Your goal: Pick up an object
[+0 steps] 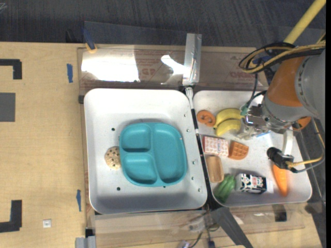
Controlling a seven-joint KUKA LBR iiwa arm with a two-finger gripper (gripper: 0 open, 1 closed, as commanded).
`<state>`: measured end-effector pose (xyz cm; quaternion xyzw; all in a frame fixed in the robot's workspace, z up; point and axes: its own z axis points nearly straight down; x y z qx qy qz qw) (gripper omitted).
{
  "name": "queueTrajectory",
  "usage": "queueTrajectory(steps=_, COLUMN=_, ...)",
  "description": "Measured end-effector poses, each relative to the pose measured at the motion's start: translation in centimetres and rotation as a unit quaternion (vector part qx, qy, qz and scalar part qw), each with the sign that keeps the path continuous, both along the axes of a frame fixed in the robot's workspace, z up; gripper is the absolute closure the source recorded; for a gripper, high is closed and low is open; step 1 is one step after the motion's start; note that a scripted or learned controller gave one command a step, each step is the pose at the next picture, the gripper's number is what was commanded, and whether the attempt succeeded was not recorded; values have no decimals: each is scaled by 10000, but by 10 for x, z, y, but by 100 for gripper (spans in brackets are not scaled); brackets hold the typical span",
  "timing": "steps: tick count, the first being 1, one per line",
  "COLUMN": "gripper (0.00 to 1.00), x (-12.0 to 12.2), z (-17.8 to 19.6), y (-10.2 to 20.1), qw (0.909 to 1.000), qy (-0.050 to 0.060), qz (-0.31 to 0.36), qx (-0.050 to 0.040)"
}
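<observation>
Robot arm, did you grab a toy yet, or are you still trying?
Not yet, as far as this view shows. Done: the gripper has reached into the right bin, beside the banana. In hand: nothing visible between its fingers. Left: grasp one toy, perhaps the banana or the waffle, and lift it. The teal tray and cookie sit in the left bin.

Gripper [247,129] low in right bin [302,190], beside banana [228,121]; teal tray [153,153], cookie [113,157] in left bin [98,112].

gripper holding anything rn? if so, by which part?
Cannot tell. The gripper is low in the right bin, right beside the banana, but nothing visibly sits between its fingers from this angle.
</observation>
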<state>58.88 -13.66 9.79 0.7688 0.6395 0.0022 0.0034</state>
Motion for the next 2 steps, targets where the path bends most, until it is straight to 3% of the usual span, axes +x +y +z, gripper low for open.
queueTrajectory(steps=1, gripper=0, x=0, z=-1, y=0, qw=10000, qy=9, qz=2, qx=1)
queueTrajectory(steps=2, gripper=0, x=30, z=-12, y=-17, qw=9997, qy=31, qz=-222, qx=10)
